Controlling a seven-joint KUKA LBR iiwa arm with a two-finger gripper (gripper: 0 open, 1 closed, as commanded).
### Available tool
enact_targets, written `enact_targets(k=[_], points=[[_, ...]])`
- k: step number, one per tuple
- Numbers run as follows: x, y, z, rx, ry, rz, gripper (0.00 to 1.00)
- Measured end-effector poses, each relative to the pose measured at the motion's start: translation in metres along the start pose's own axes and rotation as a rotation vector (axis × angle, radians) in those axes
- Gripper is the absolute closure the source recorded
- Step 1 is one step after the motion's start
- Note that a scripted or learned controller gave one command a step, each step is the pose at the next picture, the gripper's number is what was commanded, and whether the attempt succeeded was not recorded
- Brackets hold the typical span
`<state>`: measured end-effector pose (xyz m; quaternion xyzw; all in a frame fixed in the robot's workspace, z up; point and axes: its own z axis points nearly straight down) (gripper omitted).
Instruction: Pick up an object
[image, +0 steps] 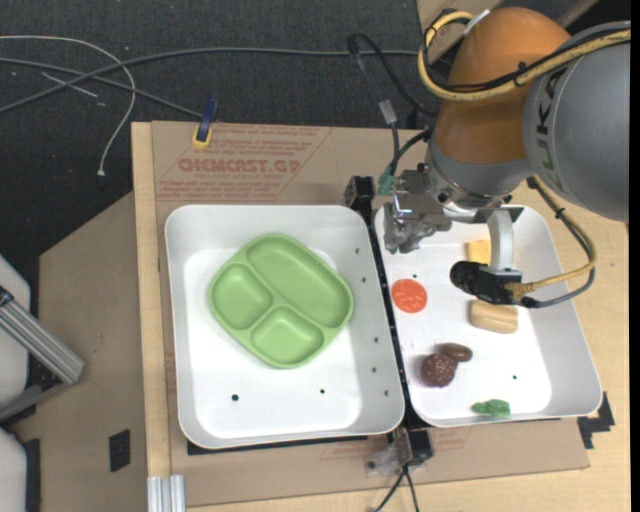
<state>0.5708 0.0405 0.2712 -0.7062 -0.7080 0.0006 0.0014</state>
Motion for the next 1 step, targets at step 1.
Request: enact_targets(k=[1], points=[[0.0397,-0.0068,0.0189,0.001,0.0,-0.001,1.0]])
